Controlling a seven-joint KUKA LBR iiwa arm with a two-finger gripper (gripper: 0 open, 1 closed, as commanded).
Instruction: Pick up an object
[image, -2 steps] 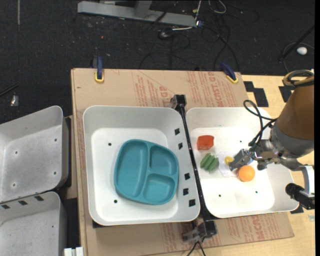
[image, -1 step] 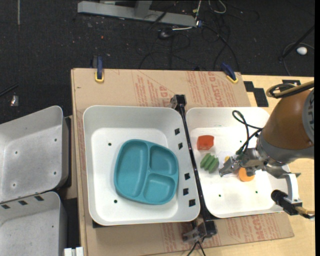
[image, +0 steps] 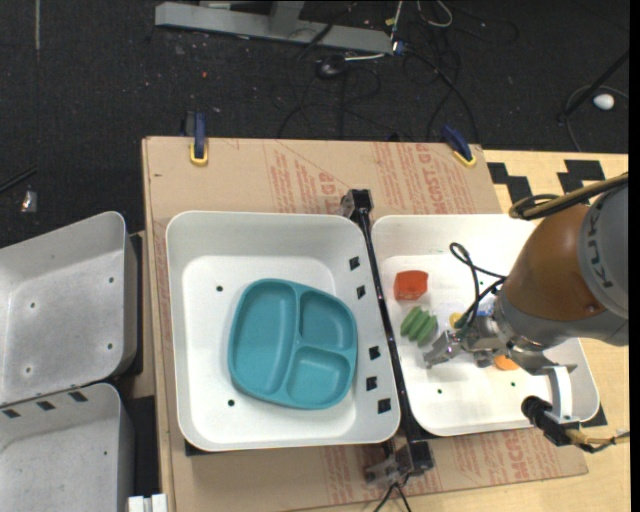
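Note:
In the right bin (image: 470, 415) a red block (image: 411, 285) lies near the far left side. Just in front of it is a green ridged object (image: 418, 325). My gripper (image: 441, 352) sits low in this bin, right beside the green object's near right end. Nothing can be seen held in it. The grey arm with its orange band (image: 550, 270) covers the bin's right half. A small orange piece (image: 508, 364) and a bit of yellow (image: 458, 320) peek out from beside the wrist.
The left bin (image: 200, 300) holds a teal divided plate (image: 293, 342). A black divider strip (image: 378, 310) runs between the bins. White trays (image: 60, 300) lie off the bench to the left. Cables trail along the arm's wrist.

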